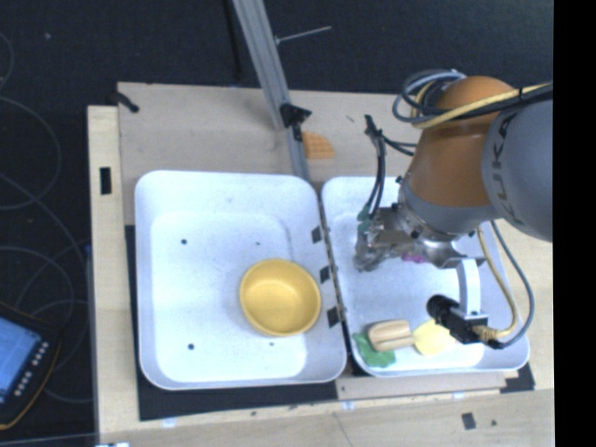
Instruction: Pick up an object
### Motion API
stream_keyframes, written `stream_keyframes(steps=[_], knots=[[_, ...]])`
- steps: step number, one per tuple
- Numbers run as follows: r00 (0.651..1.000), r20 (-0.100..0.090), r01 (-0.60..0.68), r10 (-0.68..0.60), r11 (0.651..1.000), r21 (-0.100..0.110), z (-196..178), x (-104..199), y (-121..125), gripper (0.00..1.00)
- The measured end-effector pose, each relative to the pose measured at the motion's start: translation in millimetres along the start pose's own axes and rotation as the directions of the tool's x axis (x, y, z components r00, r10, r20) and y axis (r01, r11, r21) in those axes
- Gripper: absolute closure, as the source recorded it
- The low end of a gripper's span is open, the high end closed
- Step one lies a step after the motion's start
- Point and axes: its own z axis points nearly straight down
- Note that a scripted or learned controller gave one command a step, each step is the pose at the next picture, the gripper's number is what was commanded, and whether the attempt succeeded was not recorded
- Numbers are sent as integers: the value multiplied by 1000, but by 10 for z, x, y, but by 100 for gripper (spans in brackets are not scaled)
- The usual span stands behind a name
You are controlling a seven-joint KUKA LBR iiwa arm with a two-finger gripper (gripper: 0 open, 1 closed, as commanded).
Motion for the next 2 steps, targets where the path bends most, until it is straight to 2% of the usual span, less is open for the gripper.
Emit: stream_keyframes(steps=[2], knots=[[1000,-1,3,-3,1000,-1,-90,959,-7,100]])
